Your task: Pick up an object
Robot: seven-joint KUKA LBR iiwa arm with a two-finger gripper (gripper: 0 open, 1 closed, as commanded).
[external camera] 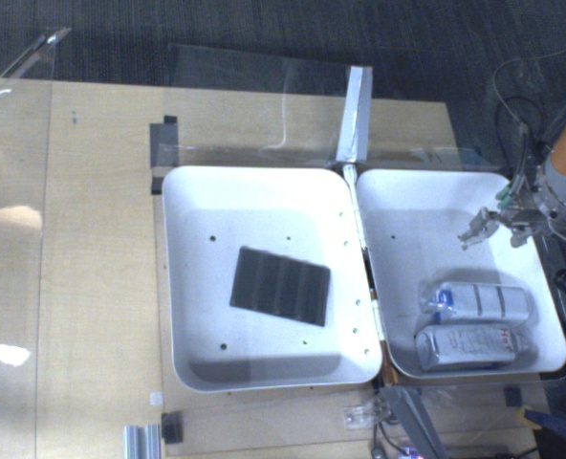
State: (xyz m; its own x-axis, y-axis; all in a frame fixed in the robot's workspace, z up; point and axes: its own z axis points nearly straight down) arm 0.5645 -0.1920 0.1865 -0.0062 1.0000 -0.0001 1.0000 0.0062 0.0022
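The gripper [496, 228], fingers seemingly apart, hangs over the right bin [398, 256], its arm cut off.

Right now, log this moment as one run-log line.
pincer: open, over right bin, holding nothing | bottle, can: near corner | dark pad: left bin

a pale wooden table [92, 285] bears two shallow white bins, the left bin [183, 256] and right bin [398, 194], touching side by side. a clear plastic sheet [15, 208] overlies the table's left part.
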